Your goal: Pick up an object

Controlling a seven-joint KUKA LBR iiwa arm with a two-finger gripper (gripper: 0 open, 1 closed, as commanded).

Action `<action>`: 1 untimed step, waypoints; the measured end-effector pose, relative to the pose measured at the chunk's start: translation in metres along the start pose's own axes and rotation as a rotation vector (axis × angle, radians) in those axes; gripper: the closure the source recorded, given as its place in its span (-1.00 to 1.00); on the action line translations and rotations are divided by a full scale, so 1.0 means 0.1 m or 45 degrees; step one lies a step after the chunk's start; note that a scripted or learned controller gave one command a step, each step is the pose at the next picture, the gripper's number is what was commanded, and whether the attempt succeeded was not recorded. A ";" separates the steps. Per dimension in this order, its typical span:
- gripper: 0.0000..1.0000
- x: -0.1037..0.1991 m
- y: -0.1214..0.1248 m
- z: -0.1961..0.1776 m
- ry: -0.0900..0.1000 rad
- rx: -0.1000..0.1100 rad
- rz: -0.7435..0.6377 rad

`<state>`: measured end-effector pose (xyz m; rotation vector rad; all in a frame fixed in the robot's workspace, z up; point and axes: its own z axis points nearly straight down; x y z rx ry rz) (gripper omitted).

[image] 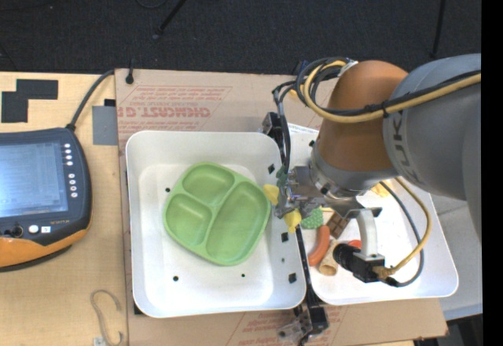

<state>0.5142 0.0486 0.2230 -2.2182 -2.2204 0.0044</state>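
Gripper (289, 199) hangs low over the wall between the two white bins, just beside a yellow piece (272, 193); whether its fingers are apart or together cannot be told, and nothing shows held between them. One green divided plate (218, 212) lies flat in the left bin (149, 258), its long axis running from upper left to lower right. The right bin (428, 277) holds one orange carrot-like piece (320, 245), pointing up and slightly right, beside a green item (312, 219).

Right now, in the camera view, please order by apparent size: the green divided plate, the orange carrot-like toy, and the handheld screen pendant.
1. green divided plate
2. handheld screen pendant, cropped by the left edge, so unsure against the plate
3. orange carrot-like toy
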 end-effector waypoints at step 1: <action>1.00 -0.06 0.07 0.05 -0.001 0.000 0.001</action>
